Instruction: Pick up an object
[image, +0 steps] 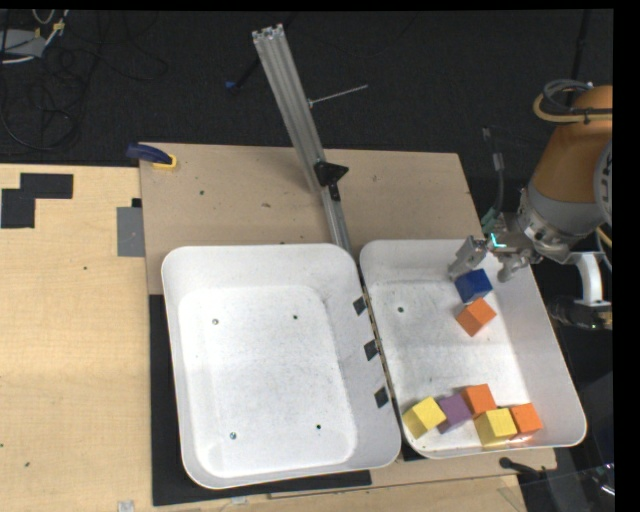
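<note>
Camera view: the gripper (489, 262) hangs over the right bin (560, 385), fingers spread, just above a blue cube (474, 285). An orange cube (476, 316) lies just below it. More cubes cluster at the bin's near edge, yellow (425, 415) and purple (455, 409) among them.

Gripper (490, 262) over right white bin (560, 385), fingers spread, small blue cube (473, 285) just below, orange cube (476, 316) beside it.
</note>
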